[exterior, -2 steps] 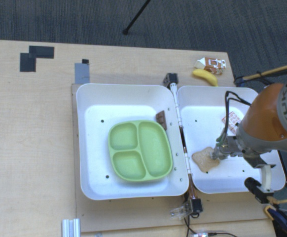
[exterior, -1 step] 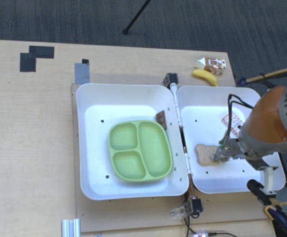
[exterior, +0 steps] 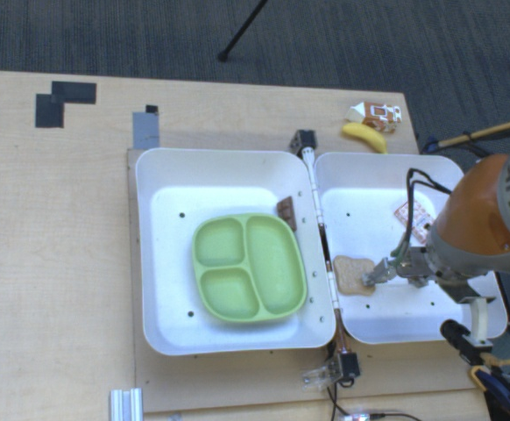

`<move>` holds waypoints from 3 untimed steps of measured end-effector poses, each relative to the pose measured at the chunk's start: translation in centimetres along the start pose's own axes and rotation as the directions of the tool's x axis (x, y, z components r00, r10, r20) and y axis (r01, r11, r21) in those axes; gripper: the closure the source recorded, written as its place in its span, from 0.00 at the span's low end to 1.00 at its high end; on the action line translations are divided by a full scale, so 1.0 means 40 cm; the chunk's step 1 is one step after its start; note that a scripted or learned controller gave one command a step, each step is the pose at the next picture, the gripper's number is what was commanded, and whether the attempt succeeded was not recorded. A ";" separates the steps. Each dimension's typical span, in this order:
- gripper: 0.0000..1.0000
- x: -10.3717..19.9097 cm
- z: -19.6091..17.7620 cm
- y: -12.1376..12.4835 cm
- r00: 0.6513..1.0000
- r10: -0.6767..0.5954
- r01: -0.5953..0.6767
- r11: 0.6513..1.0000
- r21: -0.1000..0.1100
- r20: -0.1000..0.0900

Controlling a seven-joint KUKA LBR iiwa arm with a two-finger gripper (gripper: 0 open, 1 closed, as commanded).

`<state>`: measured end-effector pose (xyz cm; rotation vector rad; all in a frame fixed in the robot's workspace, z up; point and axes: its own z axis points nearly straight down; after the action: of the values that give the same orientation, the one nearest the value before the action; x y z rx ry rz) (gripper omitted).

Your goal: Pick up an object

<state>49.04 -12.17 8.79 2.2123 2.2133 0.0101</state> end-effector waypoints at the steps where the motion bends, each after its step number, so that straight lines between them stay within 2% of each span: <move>1: 1.00 0.003 -0.029 0.006 1.000 -0.003 0.003 1.000 -0.005 -0.001; 2: 0.00 0.003 -0.028 0.006 1.000 -0.003 0.003 1.000 -0.004 -0.001; 3: 1.00 0.005 -0.055 0.010 1.000 -0.006 0.006 1.000 -0.008 -0.002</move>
<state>49.43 -11.98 11.02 2.2029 2.2169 0.0210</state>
